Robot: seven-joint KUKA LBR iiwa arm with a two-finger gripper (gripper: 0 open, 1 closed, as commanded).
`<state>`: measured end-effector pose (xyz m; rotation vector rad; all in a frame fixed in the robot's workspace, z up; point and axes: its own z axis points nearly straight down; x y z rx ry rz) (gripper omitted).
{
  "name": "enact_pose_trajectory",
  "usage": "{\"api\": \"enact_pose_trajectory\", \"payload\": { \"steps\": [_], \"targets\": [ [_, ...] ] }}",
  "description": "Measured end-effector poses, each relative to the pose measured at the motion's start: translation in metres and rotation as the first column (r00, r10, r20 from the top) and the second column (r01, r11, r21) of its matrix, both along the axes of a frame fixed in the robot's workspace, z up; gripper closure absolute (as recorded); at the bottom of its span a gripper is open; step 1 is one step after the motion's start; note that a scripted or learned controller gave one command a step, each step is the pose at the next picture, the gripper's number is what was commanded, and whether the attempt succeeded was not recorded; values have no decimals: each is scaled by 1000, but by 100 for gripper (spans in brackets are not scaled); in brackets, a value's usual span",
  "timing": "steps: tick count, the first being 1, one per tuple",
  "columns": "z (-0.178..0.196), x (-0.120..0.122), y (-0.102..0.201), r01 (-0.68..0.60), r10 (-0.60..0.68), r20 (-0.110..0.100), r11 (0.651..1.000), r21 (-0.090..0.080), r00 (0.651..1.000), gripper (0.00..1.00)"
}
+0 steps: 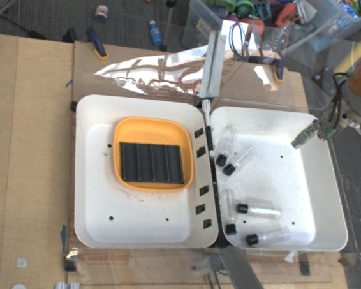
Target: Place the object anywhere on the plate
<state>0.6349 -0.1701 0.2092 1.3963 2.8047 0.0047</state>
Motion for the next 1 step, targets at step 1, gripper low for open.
{"api": "enact_pose_trajectory", "payload": {
  "steps": [1],
  "targets": [
    [0, 0, 0, -1, 1, 0, 1000, 0, 1000, 0]
  ]
}}
